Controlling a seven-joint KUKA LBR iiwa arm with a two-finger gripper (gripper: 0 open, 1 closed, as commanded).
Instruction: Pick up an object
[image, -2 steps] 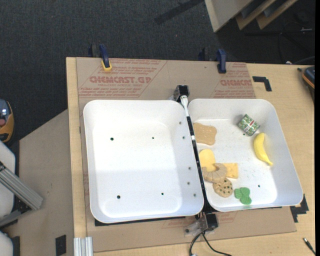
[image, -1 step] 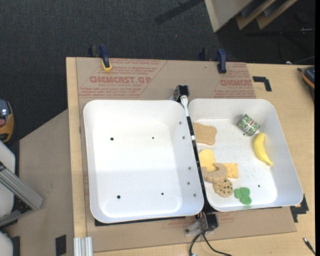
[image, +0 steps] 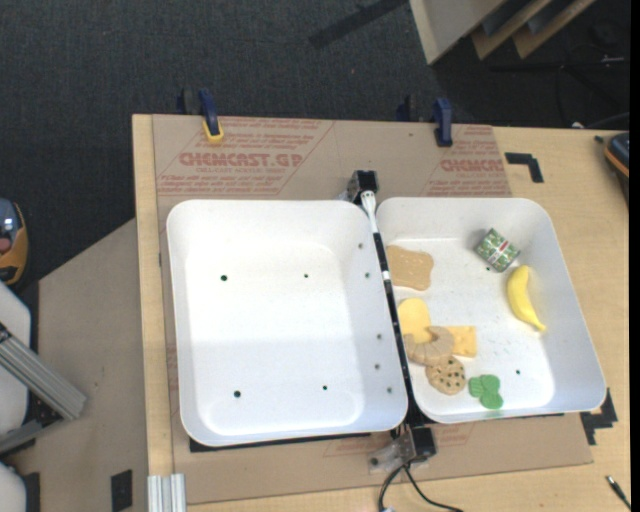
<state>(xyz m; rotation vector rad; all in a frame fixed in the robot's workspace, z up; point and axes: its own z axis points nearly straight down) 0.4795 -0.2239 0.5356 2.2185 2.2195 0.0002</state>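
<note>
Probably easiest pick: banana (image: 525, 297) by right bin's (image: 572, 300) right wall — light, rigid plastic, slick, grab across its middle. Flat cookie (image: 446, 376) and bread slice (image: 410, 267) look harder — too thin. Gripper state: cannot tell.

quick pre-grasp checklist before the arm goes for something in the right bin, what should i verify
1. Objects are available in the right bin: ok, several lie there.
2. An easy target stands apart: ok, the banana lies alone near the bin's right side, touching nothing.
3. The green-and-white packet is isolated: ok, it sits clear of the banana.
4. The cluster by the divider is separable: not ok, the cookie, yellow cheese piece and neighbours overlap or touch.
5. The toast slice has finger room: cannot tell, it lies flat close to the bin's left wall.
6. Gripper ready and open: cannot tell.
</note>
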